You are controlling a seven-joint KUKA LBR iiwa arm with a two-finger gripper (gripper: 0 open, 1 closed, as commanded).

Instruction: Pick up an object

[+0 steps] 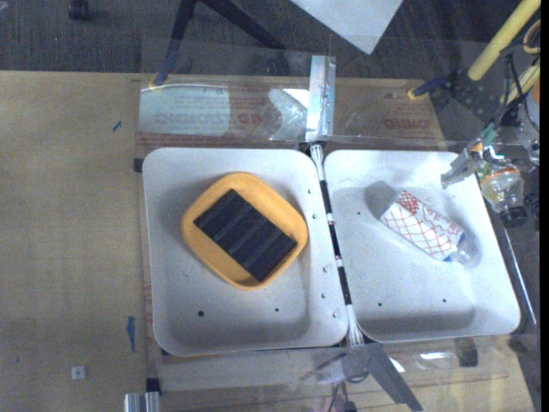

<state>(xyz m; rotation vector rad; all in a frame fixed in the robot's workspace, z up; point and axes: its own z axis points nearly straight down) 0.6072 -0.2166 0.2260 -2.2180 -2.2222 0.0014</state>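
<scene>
Gripper (467,166) at the far right corner of the right bin (506,316), over its rim, too small and cluttered to tell how its tips stand or whether anything sits between them. Just left and nearer, lying on that bin's floor apart from the gripper, a bottle (426,227) with a red-and-white label, tilted slantwise, cap end toward the near right. In the left bin (163,307), well apart, a yellow pad (244,230) with a dark ribbed top.
</scene>
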